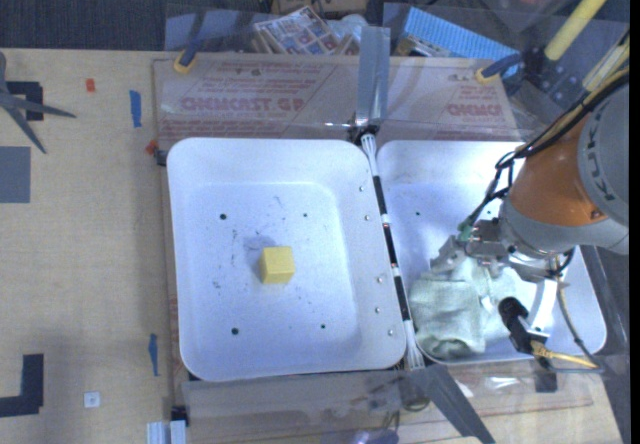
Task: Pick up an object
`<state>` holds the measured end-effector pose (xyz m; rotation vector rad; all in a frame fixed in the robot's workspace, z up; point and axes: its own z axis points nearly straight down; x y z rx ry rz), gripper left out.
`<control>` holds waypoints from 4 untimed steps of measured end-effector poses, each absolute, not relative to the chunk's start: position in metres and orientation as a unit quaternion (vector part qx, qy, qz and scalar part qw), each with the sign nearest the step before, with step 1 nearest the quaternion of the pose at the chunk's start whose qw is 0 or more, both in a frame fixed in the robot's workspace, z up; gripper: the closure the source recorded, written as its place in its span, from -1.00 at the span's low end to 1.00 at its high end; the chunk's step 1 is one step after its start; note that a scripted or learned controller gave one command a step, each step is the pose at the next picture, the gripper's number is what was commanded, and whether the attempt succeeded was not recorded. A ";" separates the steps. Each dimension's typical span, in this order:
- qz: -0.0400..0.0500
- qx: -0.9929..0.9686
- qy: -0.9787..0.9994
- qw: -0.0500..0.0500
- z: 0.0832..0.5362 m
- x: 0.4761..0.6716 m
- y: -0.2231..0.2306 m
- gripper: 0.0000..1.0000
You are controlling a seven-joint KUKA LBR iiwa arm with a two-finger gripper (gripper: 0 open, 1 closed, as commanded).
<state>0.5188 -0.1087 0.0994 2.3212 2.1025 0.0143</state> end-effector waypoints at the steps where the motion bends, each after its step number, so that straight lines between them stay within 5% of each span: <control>1: 0.000 0.763 0.646 0.000 0.184 0.482 -0.080 -1.00; 2: 0.003 0.790 0.613 0.003 0.091 0.497 -0.099 -1.00; 3: 0.000 0.788 0.615 0.000 0.185 0.526 -0.073 -1.00; 4: -0.001 0.790 0.613 -0.001 0.099 0.548 -0.101 -1.00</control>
